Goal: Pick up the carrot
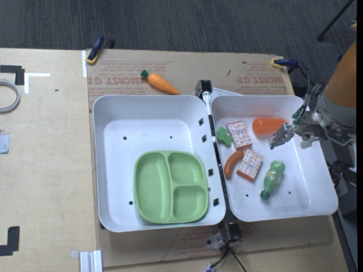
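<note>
Carrot (160, 83) on cardboard behind left bin (108, 152), outside both bins; long axis slanting, green top to view's left. Gripper (283, 135) over right bin (317, 191), fingers spread, nothing held. Target well apart, up-left of gripper.

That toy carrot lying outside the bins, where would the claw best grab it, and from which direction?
Probably across the thick orange middle of the carrot, coming straight down from above. It lies flat on the cardboard behind the left bin, slanting with its green top up-left, so the gripper would do best turned to close across its narrow width.
</note>
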`<state>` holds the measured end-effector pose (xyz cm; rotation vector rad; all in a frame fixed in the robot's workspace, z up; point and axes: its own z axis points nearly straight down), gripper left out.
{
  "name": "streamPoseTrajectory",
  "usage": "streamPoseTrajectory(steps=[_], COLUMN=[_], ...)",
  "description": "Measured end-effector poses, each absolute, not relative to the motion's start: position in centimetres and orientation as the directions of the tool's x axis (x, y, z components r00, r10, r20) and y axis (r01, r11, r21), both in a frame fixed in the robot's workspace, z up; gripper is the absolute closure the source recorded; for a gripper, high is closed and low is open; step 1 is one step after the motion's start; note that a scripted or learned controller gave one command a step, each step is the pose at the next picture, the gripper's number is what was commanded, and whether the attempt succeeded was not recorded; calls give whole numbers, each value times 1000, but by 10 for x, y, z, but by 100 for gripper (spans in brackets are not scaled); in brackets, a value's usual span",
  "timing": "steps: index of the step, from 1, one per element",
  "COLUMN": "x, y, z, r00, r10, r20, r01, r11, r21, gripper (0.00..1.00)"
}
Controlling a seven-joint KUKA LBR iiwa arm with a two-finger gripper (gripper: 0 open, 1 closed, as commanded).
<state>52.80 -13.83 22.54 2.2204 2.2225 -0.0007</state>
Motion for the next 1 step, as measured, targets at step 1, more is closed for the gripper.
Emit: streamPoseTrajectory(steps=[1], x=[602], y=[-107], z=[138], r00=[115], r10=[993], r20=[0], r01=[993], r11=[-115], r21=[-1], gripper=[0])
